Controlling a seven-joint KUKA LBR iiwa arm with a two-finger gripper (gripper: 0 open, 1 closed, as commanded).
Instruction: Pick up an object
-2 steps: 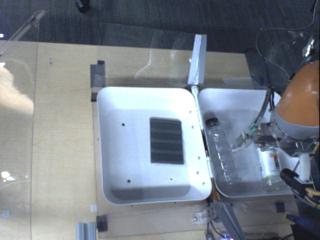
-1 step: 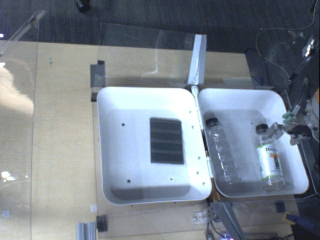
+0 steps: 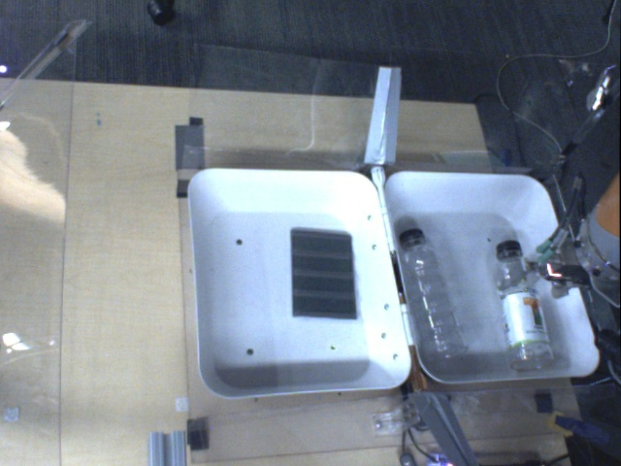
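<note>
A dark ribbed rectangular pad [image 3: 323,273] lies flat in the middle of the left bin [image 3: 223,212]. In the right bin [image 3: 466,197] lie two clear plastic bottles with black caps. One bottle [image 3: 430,294] lies near the bin's left wall. The other bottle [image 3: 522,314], with a white label, lies near the right wall. My gripper [image 3: 555,263] hangs at the right bin's right rim, just right of the labelled bottle's neck. I cannot make out any object held in it.
A grey metal bar [image 3: 382,116] rises behind the seam between the bins. Cables and the arm's orange band [image 3: 607,212] crowd the right edge. The bare wooden bench [image 3: 107,260] spreads to the left, under a clear sheet.
</note>
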